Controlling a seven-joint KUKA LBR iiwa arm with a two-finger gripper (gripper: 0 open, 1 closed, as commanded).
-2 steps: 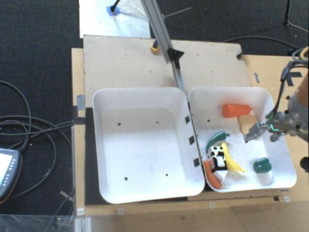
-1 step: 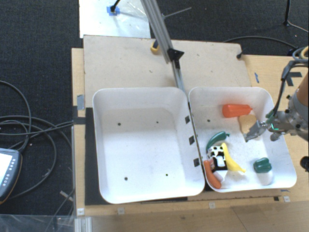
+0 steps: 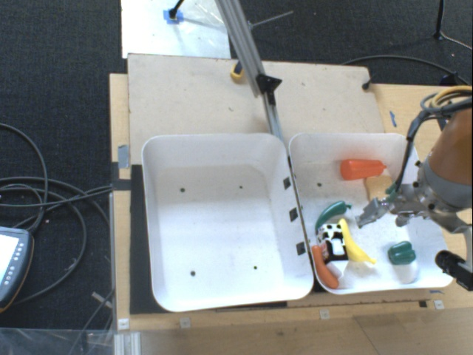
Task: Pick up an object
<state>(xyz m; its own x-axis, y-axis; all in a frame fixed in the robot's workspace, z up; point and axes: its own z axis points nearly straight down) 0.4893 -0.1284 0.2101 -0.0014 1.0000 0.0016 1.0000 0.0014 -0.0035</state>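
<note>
White-walled right bin (image 3: 325,143) crowds a red piece (image 3: 325,266), yellow banana (image 3: 355,247) and green piece (image 3: 330,213) near its front-left, so the pincer (image 3: 369,213), whose spread I cannot tell, should centre over one, with the orange block (image 3: 361,168) lying farther back.

A robotics lab bench set up for bin-picking trials

Two shallow white plastic bins (image 3: 222,220) sit side by side on a bare pale wooden board (image 3: 192,95) over dark carpet (image 3: 59,65), with loose black cables (image 3: 44,191) trailing at the left beside a grey handheld control pendant with a lit screen (image 3: 11,261); a slanted grey metal pole (image 3: 240,28) rises from the far side, and the grey arm with an orange band (image 3: 451,154) reaches in from the right
</note>
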